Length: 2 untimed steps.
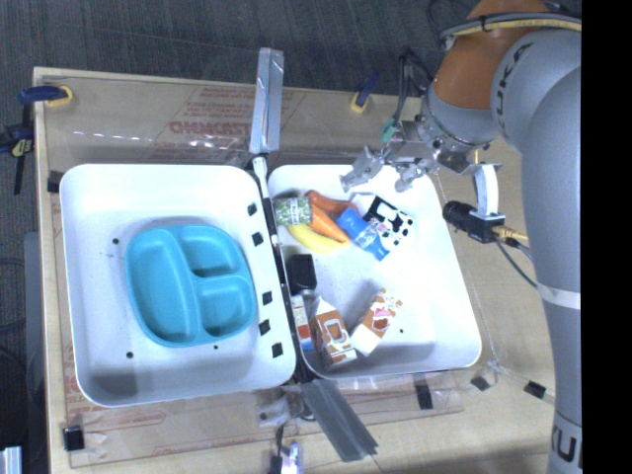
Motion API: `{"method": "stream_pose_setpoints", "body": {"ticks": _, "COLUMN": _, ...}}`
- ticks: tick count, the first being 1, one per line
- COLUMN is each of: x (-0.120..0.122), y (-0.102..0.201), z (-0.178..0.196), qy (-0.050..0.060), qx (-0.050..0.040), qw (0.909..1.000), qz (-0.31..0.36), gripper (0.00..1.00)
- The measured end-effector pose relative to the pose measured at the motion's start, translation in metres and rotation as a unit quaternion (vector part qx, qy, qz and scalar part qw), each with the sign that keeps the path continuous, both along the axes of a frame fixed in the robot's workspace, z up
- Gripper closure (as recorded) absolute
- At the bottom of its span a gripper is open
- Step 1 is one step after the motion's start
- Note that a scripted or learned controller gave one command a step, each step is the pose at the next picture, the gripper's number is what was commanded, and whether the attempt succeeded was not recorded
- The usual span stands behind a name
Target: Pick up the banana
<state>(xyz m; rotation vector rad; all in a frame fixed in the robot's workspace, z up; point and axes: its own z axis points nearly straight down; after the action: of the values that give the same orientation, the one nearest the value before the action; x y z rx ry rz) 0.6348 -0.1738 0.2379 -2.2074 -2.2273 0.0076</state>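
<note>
From my feed, the gripper (385, 170) hovered over the far rim of the right bin (449, 294), its two fingers spread apart with nothing between them. The banana (314, 237) lay in that bin's far-left part, mostly buried: an orange carrot-like piece (327, 207) and a blue packet (358, 230) covered its upper side, so I saw just a yellow sliver. A green-labelled can (290, 210) sat touching it. The cartons (336, 336) nearer me were too small to read. The left bin (84, 294) held a blue tray (188, 282).
</note>
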Motion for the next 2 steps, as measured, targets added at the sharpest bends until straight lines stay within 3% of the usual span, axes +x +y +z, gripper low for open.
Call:
{"method": "stream_pose_setpoints", "body": {"ticks": 1, "x": 0.013, "y": -0.036, "z": -0.028, "qy": -0.002, "qx": 0.0001, "qw": 0.9926, "qz": 0.122, "gripper": 0.0}}
{"method": "stream_pose_setpoints", "body": {"ticks": 2, "x": -0.022, "y": 0.033, "z": -0.13, "qy": -0.009, "qx": -0.0024, "qw": 0.9569, "qz": 0.29, "gripper": 0.0}}
